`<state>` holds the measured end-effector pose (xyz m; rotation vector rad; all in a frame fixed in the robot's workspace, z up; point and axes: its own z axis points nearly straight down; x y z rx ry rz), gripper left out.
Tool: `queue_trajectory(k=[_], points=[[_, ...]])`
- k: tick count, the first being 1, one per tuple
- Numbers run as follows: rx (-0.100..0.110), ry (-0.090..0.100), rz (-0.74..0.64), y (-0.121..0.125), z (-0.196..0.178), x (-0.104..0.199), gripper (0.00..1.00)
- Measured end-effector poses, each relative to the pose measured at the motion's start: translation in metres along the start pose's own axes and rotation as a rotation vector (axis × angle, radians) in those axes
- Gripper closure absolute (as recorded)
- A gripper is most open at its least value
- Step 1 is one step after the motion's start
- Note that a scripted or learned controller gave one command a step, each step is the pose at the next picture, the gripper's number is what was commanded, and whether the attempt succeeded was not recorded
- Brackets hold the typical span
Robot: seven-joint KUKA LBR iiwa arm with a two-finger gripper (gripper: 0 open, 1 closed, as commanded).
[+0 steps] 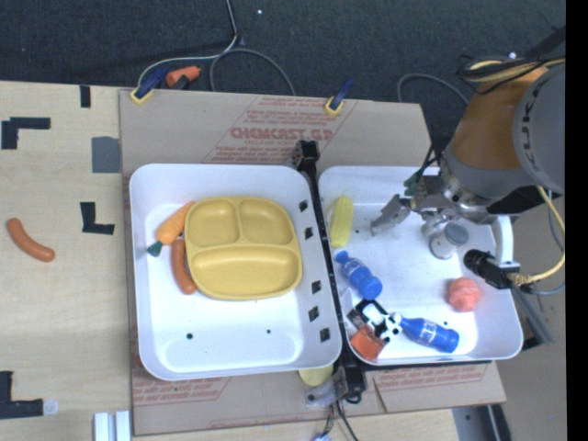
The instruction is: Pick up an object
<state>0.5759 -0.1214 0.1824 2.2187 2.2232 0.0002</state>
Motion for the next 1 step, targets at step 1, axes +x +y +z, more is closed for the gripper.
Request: queue_trajectory(k=[1], points=[[-0.004,0.0,-0.004,0.0955,0.0099,0.0227,0.0]])
